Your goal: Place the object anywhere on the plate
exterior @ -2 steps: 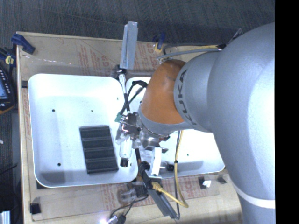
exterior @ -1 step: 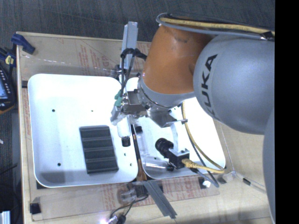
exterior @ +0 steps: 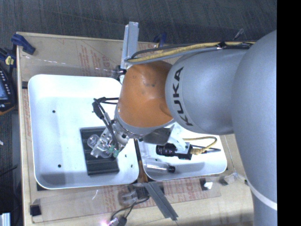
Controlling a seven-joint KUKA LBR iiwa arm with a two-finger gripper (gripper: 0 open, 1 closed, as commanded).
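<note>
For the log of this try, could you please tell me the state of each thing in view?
tool: low over the black plate, hiding part of it.
black plate: lying flat in the left bin.
left bin: upright, holding the plate.
right bin: upright, largely hidden under the arm.
pale tube: dark-tipped, lying on its side in the right bin.

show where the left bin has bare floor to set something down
Bare: in the shallow white left bin, the floor between its left wall and the flat black rectangular plate, plus the strip beyond it toward the view's top. Crowded: over the plate, where the hand hangs.
</note>
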